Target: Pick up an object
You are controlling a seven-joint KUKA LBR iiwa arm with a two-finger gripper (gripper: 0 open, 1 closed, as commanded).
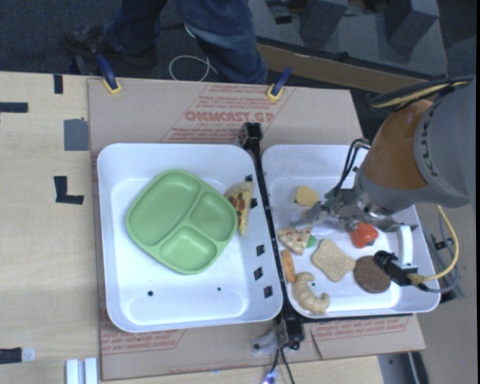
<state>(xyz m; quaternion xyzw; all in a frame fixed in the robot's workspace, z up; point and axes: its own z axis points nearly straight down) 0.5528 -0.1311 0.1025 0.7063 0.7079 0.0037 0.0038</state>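
Carefully: your gripper (320,213) sits low in the right bin (336,154) amid crowded food pieces, its grasp state impossible to tell; closing here could pinch the cracker (333,260) and neighbours or nothing.

This looks like a robotics lab or test room. A pale wood-grain table (32,238) carries black tape marks (6,113) and a flat brown cardboard sheet (224,114) fixed with blue-and-yellow clamps (108,78). Two shallow white plastic bins (116,294) sit on the cardboard, with toy plastic food pieces (334,260) in the right one. A grey industrial robot arm with an orange band (404,154) reaches in. Dark carpet (32,14), loose cables (192,66) and a standing person's blue-trousered legs (204,14) lie beyond the table.
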